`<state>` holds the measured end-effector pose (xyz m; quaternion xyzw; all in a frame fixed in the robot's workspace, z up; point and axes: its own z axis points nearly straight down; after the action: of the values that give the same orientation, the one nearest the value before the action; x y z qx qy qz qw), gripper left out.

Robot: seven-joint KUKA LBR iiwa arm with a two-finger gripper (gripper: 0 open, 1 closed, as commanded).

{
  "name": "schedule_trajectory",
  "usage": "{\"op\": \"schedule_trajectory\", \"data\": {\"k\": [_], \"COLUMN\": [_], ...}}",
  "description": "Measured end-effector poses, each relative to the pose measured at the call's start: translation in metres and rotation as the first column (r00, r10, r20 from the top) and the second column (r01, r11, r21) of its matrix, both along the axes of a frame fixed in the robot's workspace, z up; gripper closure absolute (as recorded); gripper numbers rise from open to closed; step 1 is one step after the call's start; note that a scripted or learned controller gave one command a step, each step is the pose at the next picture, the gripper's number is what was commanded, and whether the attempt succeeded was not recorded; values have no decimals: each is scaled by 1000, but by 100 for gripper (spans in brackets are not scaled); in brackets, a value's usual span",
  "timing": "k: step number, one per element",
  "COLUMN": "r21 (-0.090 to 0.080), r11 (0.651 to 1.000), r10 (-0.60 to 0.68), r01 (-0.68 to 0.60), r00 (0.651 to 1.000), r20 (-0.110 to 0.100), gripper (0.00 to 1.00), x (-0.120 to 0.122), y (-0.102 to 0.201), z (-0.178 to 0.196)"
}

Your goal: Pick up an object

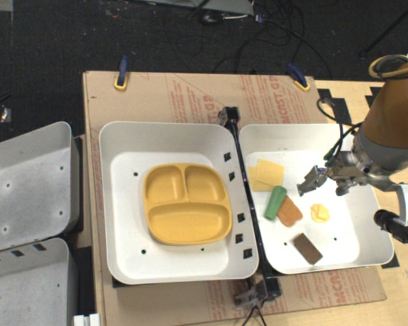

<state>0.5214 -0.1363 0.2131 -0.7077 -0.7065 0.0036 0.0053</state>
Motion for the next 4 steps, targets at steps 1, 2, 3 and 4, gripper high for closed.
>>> {"op": "schedule_trajectory", "data": {"k": [1, 2, 3, 4], "r21": [-2, -1, -1, -2], "r11": [1000, 1000, 1000, 1000], "r10": [3, -1, -1, 1], "r01": [-3, 1, 1, -1], "r00": [1000, 1000, 1000, 1000], "r20": [12, 7, 9, 13], "gripper": [0, 0, 0, 0], "x": [3, 3, -6, -6], "y": [0, -8, -11, -11], "z": [6, -53, -102, -121]}}
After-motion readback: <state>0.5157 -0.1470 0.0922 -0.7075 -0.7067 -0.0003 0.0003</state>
